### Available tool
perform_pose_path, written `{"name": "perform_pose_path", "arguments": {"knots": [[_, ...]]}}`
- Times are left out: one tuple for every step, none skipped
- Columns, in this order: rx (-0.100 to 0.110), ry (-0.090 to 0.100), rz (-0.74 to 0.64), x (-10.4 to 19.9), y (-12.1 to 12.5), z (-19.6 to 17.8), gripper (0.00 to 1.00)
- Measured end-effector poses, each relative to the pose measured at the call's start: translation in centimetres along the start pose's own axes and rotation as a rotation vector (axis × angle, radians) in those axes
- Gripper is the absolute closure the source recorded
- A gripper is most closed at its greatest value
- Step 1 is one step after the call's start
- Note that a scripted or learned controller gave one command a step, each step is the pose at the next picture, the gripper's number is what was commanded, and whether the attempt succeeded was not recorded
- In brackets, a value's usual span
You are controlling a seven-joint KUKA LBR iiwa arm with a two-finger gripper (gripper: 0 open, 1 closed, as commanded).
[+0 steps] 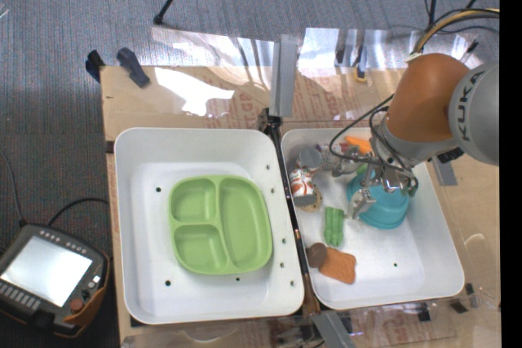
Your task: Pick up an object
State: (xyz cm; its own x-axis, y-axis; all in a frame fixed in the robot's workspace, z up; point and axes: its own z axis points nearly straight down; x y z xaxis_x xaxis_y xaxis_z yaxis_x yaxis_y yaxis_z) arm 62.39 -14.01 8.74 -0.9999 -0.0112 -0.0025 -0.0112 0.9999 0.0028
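Teal cup (383, 208) in rt bin (440, 257), round, upright, pincer (377, 190) above

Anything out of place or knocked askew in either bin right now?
Nothing stands out. The green tray lies flat in the left bin; the small items sit loose in the right bin near the gripper.

A pale green divided plastic tray (220, 224) sits in a shallow white plastic bin (139, 151); nearby, a teal cup (385, 210), orange wedge (339, 265) (brown-tipped) and small green block (334, 226).
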Motion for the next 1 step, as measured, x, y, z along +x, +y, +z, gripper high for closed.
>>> {"name": "perform_pose_path", "arguments": {"knots": [[0.001,-0.002,-0.132,-2.03,3.23,-0.13,0.00]]}}
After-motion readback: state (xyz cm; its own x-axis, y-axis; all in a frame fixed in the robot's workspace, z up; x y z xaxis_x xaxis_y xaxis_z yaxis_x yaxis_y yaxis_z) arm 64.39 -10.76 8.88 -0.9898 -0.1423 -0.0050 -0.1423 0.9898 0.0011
